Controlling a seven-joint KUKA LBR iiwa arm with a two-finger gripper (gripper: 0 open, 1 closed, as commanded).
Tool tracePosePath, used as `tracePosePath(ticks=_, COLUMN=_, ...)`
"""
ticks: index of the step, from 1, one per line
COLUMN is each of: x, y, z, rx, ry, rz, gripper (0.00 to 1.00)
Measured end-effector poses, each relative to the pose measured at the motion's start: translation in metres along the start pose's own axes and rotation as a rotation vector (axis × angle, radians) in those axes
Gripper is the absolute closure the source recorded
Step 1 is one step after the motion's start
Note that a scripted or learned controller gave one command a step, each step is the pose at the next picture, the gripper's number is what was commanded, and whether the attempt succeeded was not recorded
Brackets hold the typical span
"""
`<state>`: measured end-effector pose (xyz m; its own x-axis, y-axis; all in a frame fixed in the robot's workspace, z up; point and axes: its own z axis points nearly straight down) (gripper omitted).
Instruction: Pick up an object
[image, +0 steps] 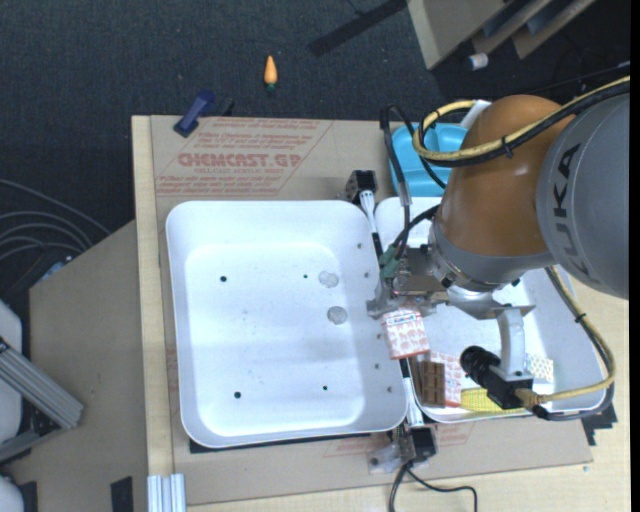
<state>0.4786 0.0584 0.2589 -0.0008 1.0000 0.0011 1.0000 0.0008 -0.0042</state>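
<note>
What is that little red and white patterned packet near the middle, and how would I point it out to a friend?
Find the two white bins side by side; the left bin is the roomy one. Follow its right rim to where it meets the right bin, just below the grey and orange arm. There lies a small red and white patterned packet, lighter and redder than the brown packet below it.
</note>
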Motion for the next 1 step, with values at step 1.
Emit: tracePosePath(ticks=1, x=-0.0261, y=0.0437, z=0.0016, rx=-0.005, ry=-0.002, rz=0.001, gripper=1.0)
